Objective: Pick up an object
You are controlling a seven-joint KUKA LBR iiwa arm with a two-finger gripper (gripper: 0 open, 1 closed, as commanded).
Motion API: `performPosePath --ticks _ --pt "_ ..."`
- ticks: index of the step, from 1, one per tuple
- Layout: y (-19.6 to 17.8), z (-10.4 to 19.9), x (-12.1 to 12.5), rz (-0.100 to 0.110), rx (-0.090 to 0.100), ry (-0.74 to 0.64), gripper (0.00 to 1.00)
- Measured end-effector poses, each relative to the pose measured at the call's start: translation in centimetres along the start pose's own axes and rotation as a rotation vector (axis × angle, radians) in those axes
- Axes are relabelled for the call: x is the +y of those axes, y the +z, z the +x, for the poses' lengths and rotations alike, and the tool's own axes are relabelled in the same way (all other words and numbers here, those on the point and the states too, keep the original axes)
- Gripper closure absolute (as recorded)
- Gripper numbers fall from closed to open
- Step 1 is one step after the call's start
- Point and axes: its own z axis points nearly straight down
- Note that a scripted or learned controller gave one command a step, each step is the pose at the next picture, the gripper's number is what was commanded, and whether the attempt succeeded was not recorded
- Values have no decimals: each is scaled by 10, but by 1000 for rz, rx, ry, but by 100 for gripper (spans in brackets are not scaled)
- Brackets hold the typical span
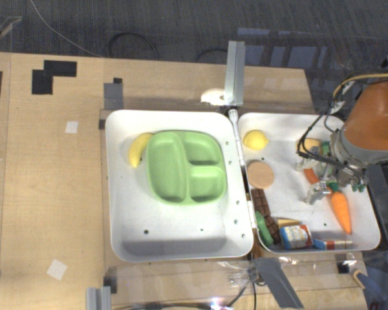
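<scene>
Wooden counter (pixel 45 192), two white bins. Down in the right bin (pixel 291 124) goes the hand (pixel 320 189), hovering just beside the carrot (pixel 341 212); its grip can't be made out. Nothing lifted yet, the pick remains.

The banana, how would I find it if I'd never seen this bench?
Look at the left white bin, the one holding a big green divided tray. The banana lies against that tray's left edge, partly tucked beneath it. It is the bin's one yellow, curved thing; the round yellow lemon sits in the other bin.
</scene>
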Motion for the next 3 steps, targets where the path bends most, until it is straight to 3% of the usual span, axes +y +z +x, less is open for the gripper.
performPosePath --ticks 1,2,3 --pt "-1 52 -22 1 -2 105 0" --pt "-16 46 -22 5 -21 101 100" --pt "-45 46 31 -2 3 -50 100"
